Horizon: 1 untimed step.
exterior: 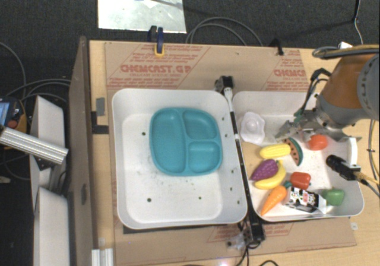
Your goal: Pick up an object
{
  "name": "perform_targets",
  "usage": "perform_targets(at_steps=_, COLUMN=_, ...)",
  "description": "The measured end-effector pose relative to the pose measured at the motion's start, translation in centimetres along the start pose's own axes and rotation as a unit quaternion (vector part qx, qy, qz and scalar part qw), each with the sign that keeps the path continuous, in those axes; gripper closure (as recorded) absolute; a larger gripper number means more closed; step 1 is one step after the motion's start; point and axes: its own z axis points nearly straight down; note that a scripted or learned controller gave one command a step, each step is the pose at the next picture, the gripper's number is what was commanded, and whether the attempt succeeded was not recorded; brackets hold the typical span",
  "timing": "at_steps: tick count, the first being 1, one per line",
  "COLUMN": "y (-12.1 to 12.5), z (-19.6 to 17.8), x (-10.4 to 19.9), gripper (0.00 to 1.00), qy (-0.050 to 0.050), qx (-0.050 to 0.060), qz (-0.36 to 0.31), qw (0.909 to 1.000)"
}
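My gripper (295, 130) hangs low over the back of the right bin (356, 202), reaching in from the right. Just below it lie a watermelon slice (295, 152) and a yellow corn cob (274, 151). An orange-red tomato (319, 142) sits right beside the gripper on its right. I see nothing held in it. Further forward lie purple grapes (265, 169), a banana (271, 181), a carrot (272, 199), a red pepper (300, 179), a black-and-white box (304, 200) and a green toy (334, 196).
A clear cup (252, 126) stands at the right bin's back left. The left bin (133, 199) bears a teal divided plate (185, 141). A ridge (236, 146) separates the two bins. Cardboard (178, 63) lies behind them.
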Motion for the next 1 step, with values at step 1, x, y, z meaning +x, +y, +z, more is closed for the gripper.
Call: perform_targets(at_steps=1, y=0.13, z=-1.56, x=-0.41, gripper=1.0, qy=-0.005, qx=-0.003, qz=0.0, qw=1.0)
